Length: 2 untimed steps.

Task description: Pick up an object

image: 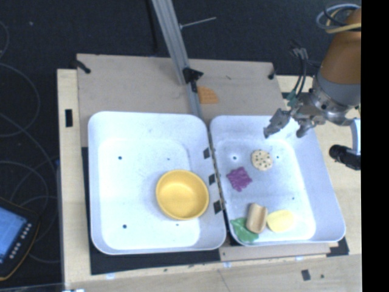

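Two white bins side by side on pale desk (70, 163). Left bin (121, 139): one yellow bowl (181, 194). Right bin (316, 181): five items, namely one round speckled cookie-like piece (262, 159), one purple block (239, 178), one tan cylinder (256, 217), one yellow lump (281, 221), one green piece (242, 230), possibly a leaf shape, partly hidden under the cylinder. Dark floor with cables around the desk; grey rail (173, 41) above. Claw (285, 125) over the right bin's far edge, fingers spread apart, gripping nothing, clear of all items.
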Available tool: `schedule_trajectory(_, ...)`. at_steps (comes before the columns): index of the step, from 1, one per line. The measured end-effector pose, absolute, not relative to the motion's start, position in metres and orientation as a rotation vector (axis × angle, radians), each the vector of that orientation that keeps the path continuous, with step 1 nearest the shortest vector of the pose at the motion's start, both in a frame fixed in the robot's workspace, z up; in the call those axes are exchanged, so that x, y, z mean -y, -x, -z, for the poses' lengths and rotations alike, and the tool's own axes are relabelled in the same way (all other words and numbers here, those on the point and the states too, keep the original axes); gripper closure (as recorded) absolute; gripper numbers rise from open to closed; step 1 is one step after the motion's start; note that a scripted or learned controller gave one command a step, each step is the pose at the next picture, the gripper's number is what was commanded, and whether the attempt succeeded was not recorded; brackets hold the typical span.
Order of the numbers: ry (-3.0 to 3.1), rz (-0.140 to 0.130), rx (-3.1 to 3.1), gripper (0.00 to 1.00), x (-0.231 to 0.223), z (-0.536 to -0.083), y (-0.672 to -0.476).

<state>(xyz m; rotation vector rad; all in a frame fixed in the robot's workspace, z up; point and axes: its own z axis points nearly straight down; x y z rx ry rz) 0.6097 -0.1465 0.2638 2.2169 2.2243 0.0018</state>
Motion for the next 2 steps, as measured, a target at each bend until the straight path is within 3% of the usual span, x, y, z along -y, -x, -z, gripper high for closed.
schedule_trajectory(1,-2.217,-0.002,-2.224,0.00,0.146,-0.264,-0.610)
schedule_trajectory(2,-2.217,0.006,-2.226,0.00,0.144,-0.214,-0.618)
